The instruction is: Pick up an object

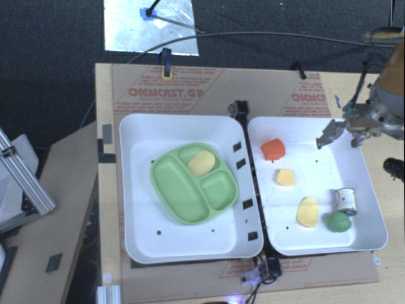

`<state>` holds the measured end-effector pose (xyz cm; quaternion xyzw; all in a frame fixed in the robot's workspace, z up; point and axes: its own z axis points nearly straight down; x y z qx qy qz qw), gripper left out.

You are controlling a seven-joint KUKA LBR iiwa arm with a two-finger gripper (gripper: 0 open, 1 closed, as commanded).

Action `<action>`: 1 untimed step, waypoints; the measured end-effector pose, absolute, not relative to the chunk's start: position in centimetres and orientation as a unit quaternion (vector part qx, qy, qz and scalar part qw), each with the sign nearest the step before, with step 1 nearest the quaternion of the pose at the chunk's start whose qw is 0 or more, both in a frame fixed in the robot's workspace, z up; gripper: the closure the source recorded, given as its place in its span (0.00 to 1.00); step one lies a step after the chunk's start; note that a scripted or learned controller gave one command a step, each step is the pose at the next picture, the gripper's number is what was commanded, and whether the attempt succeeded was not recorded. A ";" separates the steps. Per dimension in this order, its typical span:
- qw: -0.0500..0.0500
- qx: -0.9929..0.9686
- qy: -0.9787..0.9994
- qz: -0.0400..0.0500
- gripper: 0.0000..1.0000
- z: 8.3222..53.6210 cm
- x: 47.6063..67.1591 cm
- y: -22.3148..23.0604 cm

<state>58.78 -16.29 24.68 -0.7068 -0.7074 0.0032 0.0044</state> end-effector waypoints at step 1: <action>-0.001 -0.706 -0.708 0.000 0.00 25.4 59.0 -16.2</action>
